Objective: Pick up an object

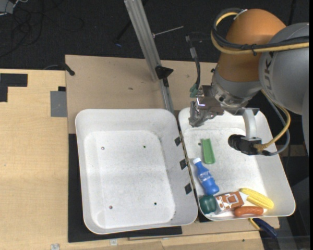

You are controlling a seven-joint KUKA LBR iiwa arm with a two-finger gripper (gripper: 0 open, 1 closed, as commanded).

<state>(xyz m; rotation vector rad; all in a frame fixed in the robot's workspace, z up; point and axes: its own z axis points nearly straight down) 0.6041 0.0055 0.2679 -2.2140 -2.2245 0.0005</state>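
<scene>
Gripper on the grey arm with the orange band, hung low over the far left corner of the shallow white right-hand bin. Could not be told from this angle whether released or clenched, the tip being small and dark against the bin wall.

Lay inside that bin, every task thing, all apart from the gripper:
- Flat green rectangular block, near the bin's middle, towards its left wall, closest of all to the gripper.
- Blue plastic bottle with a white cap, just on the near side of the block, along the bin's left wall, cap pointed towards the block.
- Small dark green rounded piece, in the bin's near left corner, touching or almost touching the bottle's base.
- Orange and white packet, against the bin's near wall, just beside the dark green piece.
- Red-orange toy sausage, hard against the bin's near rim, beside the packet.
- Yellow toy corn cob, towards the bin's near right corner, just beyond the sausage.

Stood left of that bin, rim to rim with it, a second shallow white bin, both on the tan wooden surface.
</scene>
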